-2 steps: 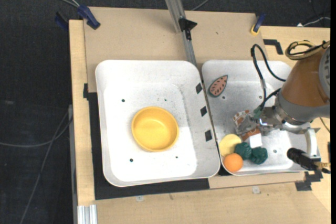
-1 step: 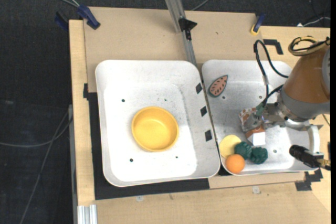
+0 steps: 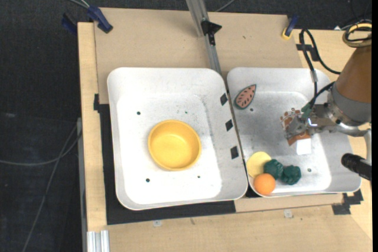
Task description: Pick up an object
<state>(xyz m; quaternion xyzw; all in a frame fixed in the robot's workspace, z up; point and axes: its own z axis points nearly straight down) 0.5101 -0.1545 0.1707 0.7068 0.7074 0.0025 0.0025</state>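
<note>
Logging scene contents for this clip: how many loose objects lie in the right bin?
4, possibly more behind the gripper: a pink leaf-shaped piece near the far left corner, and a yellow piece, orange ball and green toy clustered at the near edge.

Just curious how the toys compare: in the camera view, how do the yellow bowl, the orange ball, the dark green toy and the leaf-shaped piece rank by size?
1. Yellow bowl, clearly largest.
2. Leaf-shaped piece, dark green toy and orange ball look too alike to rank.
</note>
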